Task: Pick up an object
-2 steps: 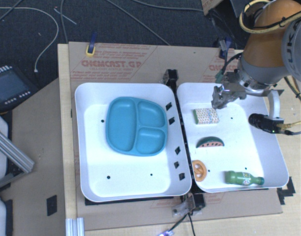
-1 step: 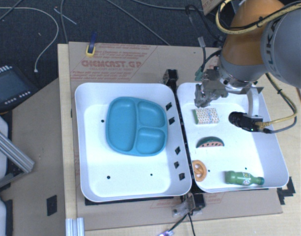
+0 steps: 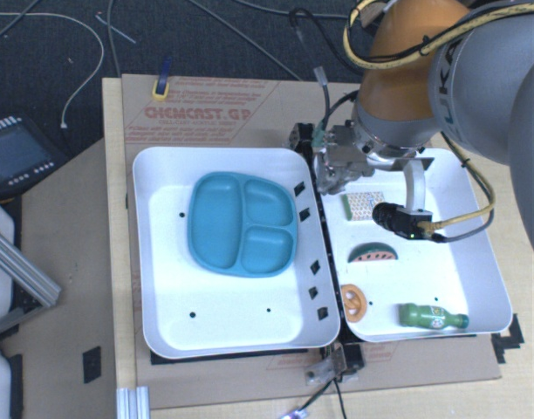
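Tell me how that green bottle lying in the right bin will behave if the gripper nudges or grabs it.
The green bottle lies on its side near the right bin's front wall, so a nudge across it would probably roll it. Its rounded, glossy-looking body may slip between fingers. It looks small, likely light.

Watermelon slice (image 3: 373,253), pretzel (image 3: 352,302), green bottle (image 3: 432,317) flat in right bin (image 3: 485,260)

We're looking at a robotics lab: loose cables (image 3: 92,24) on dark floor at 11 o'clock, cardboard-topped bench (image 3: 206,103), two white bins (image 3: 154,234), industrial arm (image 3: 476,59) at 2.

Bright, even light; pic slightly soft, maybe low-res.
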You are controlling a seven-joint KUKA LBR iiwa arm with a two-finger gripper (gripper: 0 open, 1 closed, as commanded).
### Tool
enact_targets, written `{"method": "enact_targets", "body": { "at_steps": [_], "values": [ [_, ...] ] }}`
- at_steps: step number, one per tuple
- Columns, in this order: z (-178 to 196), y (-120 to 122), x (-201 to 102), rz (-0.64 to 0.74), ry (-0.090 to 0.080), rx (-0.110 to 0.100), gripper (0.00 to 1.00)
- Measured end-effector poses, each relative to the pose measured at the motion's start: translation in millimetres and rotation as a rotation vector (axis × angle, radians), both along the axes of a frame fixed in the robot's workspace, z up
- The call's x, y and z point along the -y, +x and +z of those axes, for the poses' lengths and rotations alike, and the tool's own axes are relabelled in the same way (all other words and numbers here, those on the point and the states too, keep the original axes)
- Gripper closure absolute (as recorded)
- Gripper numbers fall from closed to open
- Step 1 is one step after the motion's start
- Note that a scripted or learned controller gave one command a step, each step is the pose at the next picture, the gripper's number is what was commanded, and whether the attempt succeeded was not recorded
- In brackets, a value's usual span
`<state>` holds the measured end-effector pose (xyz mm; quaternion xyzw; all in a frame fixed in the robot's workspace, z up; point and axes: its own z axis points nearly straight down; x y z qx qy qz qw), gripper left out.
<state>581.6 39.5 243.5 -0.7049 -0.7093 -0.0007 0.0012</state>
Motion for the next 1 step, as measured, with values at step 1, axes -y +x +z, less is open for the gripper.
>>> {"method": "enact_targets", "body": {
  "at_steps": [1],
  "values": [
    [-20.3, -2.9, -51.9, -0.002, -0.001, -0.004, 1.00]
  ]
}}
